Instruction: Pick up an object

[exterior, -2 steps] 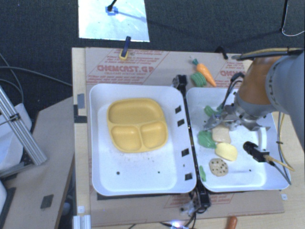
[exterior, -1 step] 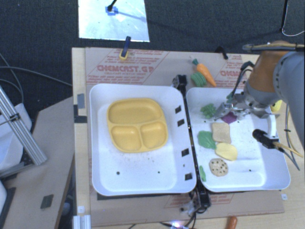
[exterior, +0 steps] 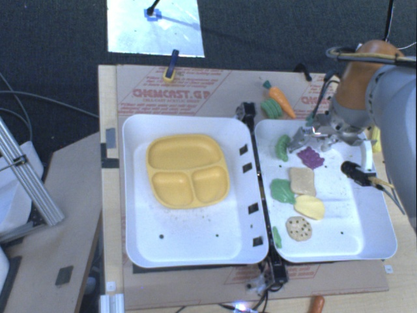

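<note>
Single arm reaches in from the right; gripper [exterior: 314, 135] sits low over the far end of the right bin [exterior: 355, 237], near that bin's inner wall. Open or closed: cannot tell from this angle, and nothing can be seen held. Nearest candidate objects: a purple piece [exterior: 310, 156] lying flat on the bin floor just on the near side of the gripper, and a green pod-shaped piece [exterior: 282, 147] just beside the gripper, toward the divider between the bins. Further toward the near end of the same bin: a tan square slice [exterior: 302, 180], touching a green leafy piece [exterior: 282, 191] on its left and a yellow rounded piece [exterior: 309, 207] at its near edge; then a speckled cookie [exterior: 298, 228], apart from the yellow piece. All of these rest on the bin floor. Left bin [exterior: 195, 237] holds a yellow three-compartment plate [exterior: 187, 170], lying flat in the far half. Outside the bins, on the cardboard sheet [exterior: 215, 90] beyond the right bin, lies a toy carrot [exterior: 280, 98].
</note>
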### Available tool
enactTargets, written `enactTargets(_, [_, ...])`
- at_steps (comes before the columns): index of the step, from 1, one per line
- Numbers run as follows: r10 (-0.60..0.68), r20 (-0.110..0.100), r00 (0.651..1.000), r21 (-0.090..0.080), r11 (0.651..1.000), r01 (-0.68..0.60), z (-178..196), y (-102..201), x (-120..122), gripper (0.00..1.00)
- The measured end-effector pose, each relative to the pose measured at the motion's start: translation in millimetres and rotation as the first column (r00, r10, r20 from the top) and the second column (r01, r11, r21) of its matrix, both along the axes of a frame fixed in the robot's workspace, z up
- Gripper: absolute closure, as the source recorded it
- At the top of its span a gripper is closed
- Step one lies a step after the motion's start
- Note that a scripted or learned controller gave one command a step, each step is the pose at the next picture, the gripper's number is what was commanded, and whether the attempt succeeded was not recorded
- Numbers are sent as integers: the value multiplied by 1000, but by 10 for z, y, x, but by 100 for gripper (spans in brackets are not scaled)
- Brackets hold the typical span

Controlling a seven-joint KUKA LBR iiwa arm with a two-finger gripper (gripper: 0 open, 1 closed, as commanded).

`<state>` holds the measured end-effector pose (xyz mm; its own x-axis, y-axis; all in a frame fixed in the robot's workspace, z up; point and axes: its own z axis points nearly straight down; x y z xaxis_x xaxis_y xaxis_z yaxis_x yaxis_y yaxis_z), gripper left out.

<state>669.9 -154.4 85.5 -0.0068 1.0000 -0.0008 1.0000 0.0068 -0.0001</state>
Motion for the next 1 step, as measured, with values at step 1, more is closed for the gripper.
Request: enactTargets(1, [-10,-3,1000,1,1000,10,-11,-219,-696,0])
